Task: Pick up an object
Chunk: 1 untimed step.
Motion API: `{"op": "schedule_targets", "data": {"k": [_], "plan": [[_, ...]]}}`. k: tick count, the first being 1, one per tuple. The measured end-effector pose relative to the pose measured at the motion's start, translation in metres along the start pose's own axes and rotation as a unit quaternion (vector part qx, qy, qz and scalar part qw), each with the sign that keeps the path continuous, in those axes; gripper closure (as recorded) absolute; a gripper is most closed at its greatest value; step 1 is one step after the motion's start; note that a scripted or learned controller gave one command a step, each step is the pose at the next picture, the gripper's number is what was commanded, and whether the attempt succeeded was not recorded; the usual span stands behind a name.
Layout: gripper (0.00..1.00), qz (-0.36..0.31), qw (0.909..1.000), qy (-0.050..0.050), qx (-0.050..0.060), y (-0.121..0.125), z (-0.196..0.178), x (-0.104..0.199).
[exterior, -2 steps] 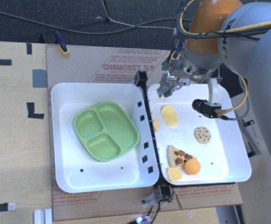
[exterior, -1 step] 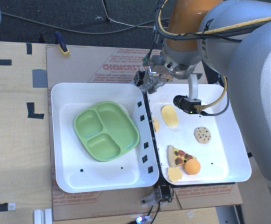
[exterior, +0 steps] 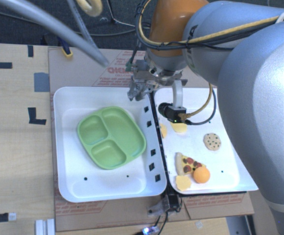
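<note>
My gripper (exterior: 140, 88) hangs over the far end of the divider between the two white bins, below the orange wrist band. A green divided plate (exterior: 111, 137) lies in the left bin (exterior: 63, 146). The right bin (exterior: 230, 173) holds a round cookie (exterior: 212, 141), a pizza slice (exterior: 184, 163), a small orange ball (exterior: 201, 175), a pale yellow cheese piece (exterior: 180, 128) and another yellow piece (exterior: 183, 182). The gripper is well above and behind these items and I see nothing in it.
The large grey arm covers the right side of the view and part of the right bin. Cardboard lies under both bins. A black cable fitting (exterior: 171, 113) hangs just below the wrist, over the right bin's far corner.
</note>
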<state>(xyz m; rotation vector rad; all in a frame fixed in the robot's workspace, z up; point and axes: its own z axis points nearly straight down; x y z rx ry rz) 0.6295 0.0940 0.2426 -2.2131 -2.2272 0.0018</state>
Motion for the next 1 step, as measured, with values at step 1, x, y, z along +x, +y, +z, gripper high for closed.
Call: {"op": "schedule_targets", "data": {"k": [1], "plan": [[0.00,0.002,1.0000,-0.001,0.000,0.0004,-0.0003,-0.0033]]}}
